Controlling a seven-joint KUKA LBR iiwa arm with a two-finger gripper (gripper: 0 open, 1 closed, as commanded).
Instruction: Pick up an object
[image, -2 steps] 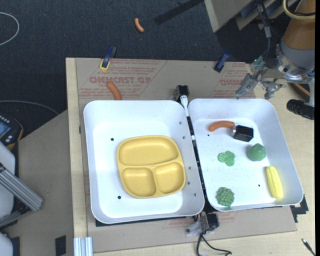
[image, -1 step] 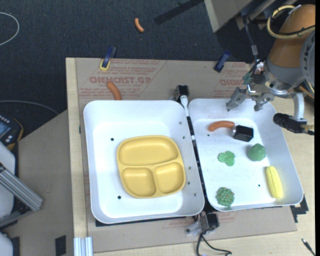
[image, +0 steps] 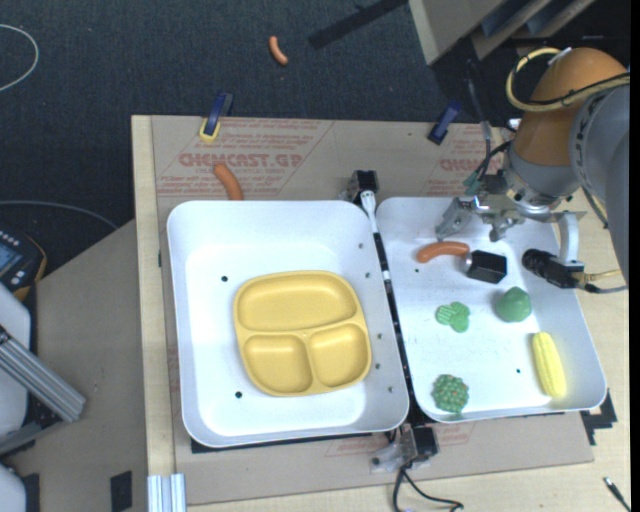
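Gripper (image: 478, 258) low at the right bin's (image: 585, 345) far edge, fingers apart, one black fingertip beside an orange sausage (image: 442, 252), yellow tray (image: 299, 331) in the left bin's (image: 195, 300) middle.

Divided plate (image: 298, 331) in left bin (image: 195, 300) — toy foods (image: 454, 316) in right bin (image: 575, 345).

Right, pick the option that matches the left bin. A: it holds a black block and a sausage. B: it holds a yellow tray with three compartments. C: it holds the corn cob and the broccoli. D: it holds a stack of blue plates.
B: the left bin holds the yellow three-compartment tray, while the corn cob, the broccoli and the sausage lie in the right bin.
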